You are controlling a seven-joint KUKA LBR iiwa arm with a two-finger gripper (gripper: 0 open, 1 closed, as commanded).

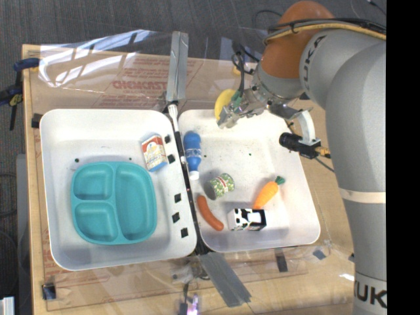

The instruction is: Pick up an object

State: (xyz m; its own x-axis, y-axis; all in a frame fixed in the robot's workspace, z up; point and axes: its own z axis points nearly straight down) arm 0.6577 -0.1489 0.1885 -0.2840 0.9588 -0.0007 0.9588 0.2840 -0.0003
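The left bin [59,143] holds a teal plate [115,202] and, at its two o'clock, a small carton [153,152]. In the right bin [298,195] lie a blue bottle [191,149], a sausage [210,213], a green can [221,185], a toy cow [247,220] and a carrot [268,193]. The gripper [231,115] hangs at that bin's twelve o'clock rim, touching a yellow fruit [224,102] at its eleven o'clock; I cannot tell whether it grips. The fruit's long axis runs roughly twelve to six.
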